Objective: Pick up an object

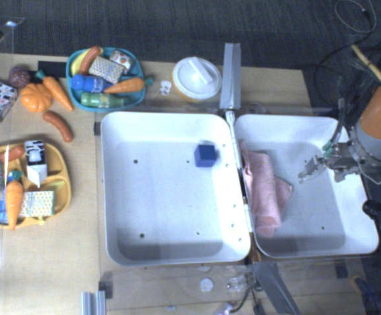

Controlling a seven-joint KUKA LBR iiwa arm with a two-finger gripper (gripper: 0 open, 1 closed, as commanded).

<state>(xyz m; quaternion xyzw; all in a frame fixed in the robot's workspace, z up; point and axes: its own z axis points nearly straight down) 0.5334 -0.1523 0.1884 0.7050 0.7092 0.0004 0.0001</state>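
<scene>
I start at the left of the table (79, 195). A yellow plate (62, 176) and a blue bowl (79, 98) hold toy food, and a toy pumpkin (35, 98) and sausage (59, 126) lie loose. They sit outside the bins, so they do not get in my way.

Next comes the left bin (157, 215). A small blue block (206, 155) sits near its top right corner, alone.

In the right bin (315, 235), a pink cloth (262, 189) lies bunched along the left wall.

My gripper (315, 165) hangs over the right bin, well apart from the cloth, with nothing in it. I cannot tell if the jaws are spread or pressed together.

I think I am at the reaching step. The cloth is the closest thing. Next I would need to slide left, go down, and pinch a fold. The bin wall just beside the cloth could bump me.
</scene>
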